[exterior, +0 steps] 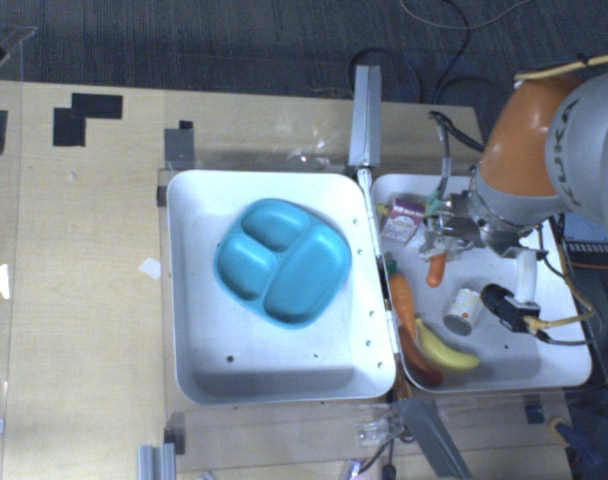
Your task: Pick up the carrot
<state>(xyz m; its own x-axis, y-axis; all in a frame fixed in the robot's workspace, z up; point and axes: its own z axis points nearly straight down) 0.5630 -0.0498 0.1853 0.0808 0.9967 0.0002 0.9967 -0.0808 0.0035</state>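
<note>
A long orange carrot (403, 306) with a bit of green at its top lies along the left wall of the right bin (564, 363). My gripper (442, 242) hangs over the upper middle of that bin, to the right of and above the carrot. A short orange-red piece (436, 269) sits right under the gripper's tip, and I cannot tell whether it is held or lying on the bin floor.
A yellow banana (447, 350) and a dark red thing (425, 370) lie at the carrot's lower end. A white cup (463, 311) lies mid-bin, and a white-pink packet (399, 227) is at the upper left. The left bin (194, 358) holds a blue divided plate (282, 261).
</note>
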